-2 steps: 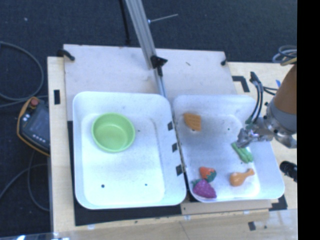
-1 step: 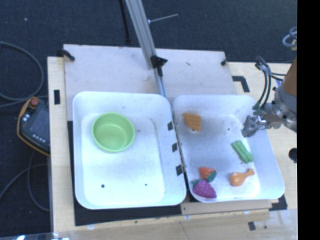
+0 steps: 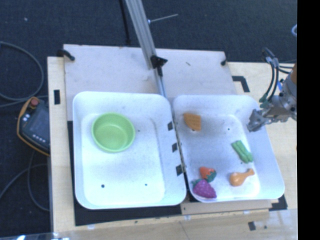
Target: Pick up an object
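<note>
The right bin [image 3: 220, 109] holds an orange-brown block [image 3: 192, 121] at its upper left, a green pod-shaped piece [image 3: 242, 151] at its right, an orange drumstick-shaped toy [image 3: 241, 177], a red strawberry toy [image 3: 207, 173] and a purple grape bunch [image 3: 204, 188] at the front. My gripper [image 3: 256, 120] hangs over the bin's right rim, up and right of the green piece, apart from all the objects. Nothing shows between its fingers.
The left bin [image 3: 90, 184] bears a light green bowl [image 3: 113, 132]. A slanted metal pole [image 3: 142, 29] rises from behind the bins' shared edge. A teach pendant [image 3: 34, 126] lies on the floor at the left.
</note>
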Controlling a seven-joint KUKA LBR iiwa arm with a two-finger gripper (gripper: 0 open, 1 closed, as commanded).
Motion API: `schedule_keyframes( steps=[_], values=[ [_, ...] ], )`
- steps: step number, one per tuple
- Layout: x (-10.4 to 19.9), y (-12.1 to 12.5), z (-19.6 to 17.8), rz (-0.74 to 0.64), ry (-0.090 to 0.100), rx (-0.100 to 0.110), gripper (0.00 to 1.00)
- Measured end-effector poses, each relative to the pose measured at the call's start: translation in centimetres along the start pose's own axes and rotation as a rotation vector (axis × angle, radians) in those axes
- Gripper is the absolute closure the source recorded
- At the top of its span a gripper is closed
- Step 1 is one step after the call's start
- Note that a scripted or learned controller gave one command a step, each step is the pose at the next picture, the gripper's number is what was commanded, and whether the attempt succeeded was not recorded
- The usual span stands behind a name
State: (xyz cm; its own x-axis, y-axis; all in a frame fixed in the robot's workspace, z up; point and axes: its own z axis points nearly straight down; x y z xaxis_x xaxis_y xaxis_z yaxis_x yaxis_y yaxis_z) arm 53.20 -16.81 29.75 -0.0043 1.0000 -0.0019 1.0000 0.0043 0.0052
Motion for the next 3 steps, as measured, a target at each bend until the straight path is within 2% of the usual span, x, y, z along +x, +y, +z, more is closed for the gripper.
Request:
schedule_keyframes(
  steps=[1,2,3],
  values=[
    [4.6,2.9,0.8,-0.002,0.001,0.003,1.0],
    [9.7,4.2,2.6,-0.002,0.002,0.006,1.0],
    [15.0,6.6,3.9,-0.003,0.002,0.004,1.0]
  ],
)
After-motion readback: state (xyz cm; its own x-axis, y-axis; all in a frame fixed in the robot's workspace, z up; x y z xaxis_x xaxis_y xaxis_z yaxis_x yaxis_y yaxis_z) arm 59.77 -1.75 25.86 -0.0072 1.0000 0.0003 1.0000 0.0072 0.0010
